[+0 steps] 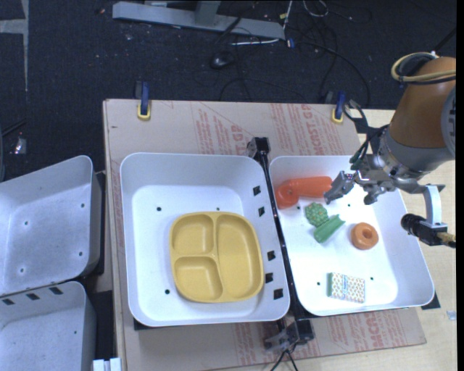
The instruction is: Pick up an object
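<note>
Dark speckled floor all round. Black cables and grey metal bar lying at top. Tan board with red print covering table, held by two blue-yellow clamps at far edge. White panels at left.

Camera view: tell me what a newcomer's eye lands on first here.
The yellow divided plate sits alone in the left bin. In the right bin lie an orange carrot toy, a green broccoli toy, an orange ring and a small patterned pad. The tool hangs over that bin's far edge.
</note>
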You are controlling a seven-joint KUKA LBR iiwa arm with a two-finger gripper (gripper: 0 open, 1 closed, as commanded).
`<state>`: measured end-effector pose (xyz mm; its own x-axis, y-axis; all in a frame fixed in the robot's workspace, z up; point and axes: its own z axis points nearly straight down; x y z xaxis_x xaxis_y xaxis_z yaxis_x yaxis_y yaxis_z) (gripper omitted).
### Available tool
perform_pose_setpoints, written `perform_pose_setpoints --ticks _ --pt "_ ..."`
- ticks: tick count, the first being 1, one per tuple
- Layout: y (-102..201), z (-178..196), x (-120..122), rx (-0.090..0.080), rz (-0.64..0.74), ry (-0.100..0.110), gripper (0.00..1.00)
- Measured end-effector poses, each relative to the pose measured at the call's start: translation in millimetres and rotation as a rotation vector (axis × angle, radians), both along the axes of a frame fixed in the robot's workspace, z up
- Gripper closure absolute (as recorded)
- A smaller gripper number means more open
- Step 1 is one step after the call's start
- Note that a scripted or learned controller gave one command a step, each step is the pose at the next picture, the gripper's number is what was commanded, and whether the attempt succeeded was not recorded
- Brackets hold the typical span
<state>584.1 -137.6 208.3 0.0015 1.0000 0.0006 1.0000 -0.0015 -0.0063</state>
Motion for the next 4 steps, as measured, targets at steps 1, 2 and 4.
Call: perform_pose_setpoints --ticks 1,2,4 --pt "0 -61 -9 0.0 0.0 0.0 0.0" --pt "1 -114 -9 0.0 0.0 -0.003 0.0" --pt "-1 -41 0 -0.002 0.004 -0.012 1.0"
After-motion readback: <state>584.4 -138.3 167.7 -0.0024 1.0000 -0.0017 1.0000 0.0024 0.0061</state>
